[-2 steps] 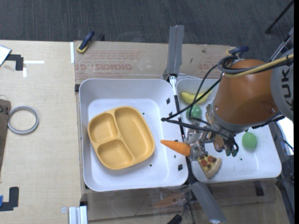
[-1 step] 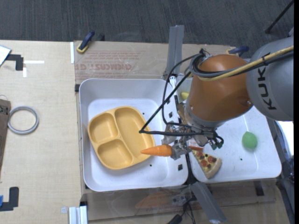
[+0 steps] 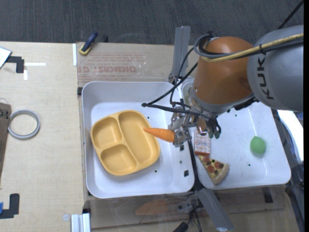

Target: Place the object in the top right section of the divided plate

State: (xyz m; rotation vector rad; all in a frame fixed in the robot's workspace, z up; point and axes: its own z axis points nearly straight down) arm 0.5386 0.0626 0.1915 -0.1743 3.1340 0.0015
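Note:
A yellow divided plate (image 3: pixel 113 144) lies in the left bin (image 3: pixel 96 95), with three sections. An orange carrot (image 3: pixel 159 133) is held level at the plate's right edge, its thin tip pointing left over the large right-hand section. My gripper (image 3: pixel 177 134) is shut on the carrot's thick right end, just right of the plate rim. The grey and orange arm reaches in from the right and hides the bins' dividing walls behind it.
In the right bin (image 3: pixel 270 178) lie a green ball (image 3: pixel 258 145), a pizza slice toy (image 3: pixel 215 169) and a red-and-white packet (image 3: pixel 202 141) partly under the wrist. A tape roll (image 3: pixel 22 123) rests on the bench at far left.

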